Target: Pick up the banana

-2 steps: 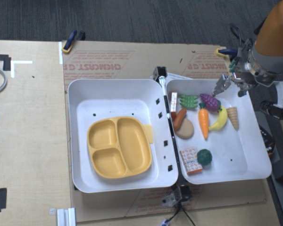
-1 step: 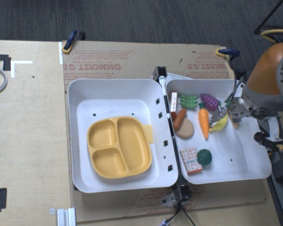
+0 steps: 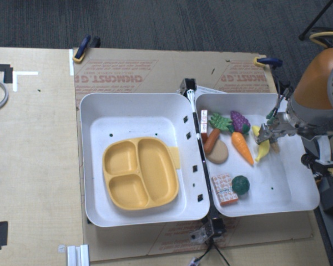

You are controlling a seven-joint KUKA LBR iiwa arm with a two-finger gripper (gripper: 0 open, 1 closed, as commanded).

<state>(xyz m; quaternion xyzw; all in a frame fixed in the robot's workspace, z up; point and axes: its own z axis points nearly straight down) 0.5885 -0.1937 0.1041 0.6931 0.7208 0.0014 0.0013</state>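
The yellow banana (image 3: 262,151) lies in the right bin (image 3: 291,195), just right of an orange carrot (image 3: 242,147). Its upper end (image 3: 256,131) pokes out on the gripper's left and its lower end points toward the bin's front. My gripper (image 3: 268,136) hangs directly over the banana's middle, down low and touching or nearly touching it, and covers that part. The grey arm with the orange band (image 3: 316,85) reaches in from the right.
Left of the carrot in the right bin are purple grapes (image 3: 240,121), a green leafy piece (image 3: 221,122), a beige potato (image 3: 217,152), a brown sausage (image 3: 211,141), a green ball (image 3: 240,184) and a red-and-white box (image 3: 223,188). The left bin holds a yellow divided plate (image 3: 140,172).
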